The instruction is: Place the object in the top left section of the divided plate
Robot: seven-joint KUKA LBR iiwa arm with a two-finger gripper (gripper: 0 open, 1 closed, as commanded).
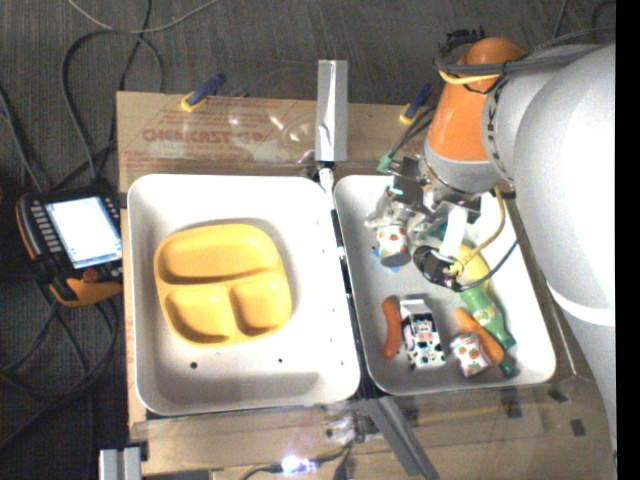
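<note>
Over the right bin (pixel 545 353), the pincer (pixel 408 230) grips a small carton (pixel 392 242).

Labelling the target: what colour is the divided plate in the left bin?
Yellow-orange all over; the divided plate shows plainly in the camera view.

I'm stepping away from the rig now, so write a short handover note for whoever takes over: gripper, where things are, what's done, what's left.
Gripper: low over the upper part of the right bin, among the items there; whether it holds anything cannot be told from this view.
Yellow divided plate: in the left bin, nothing in any section.
Right bin: small carton by the gripper, sausage, black-and-white carton, another small carton, carrot, green packet.
Done: nothing placed yet.
Left: pick an object, carry it to the plate's top left section, release.
</note>
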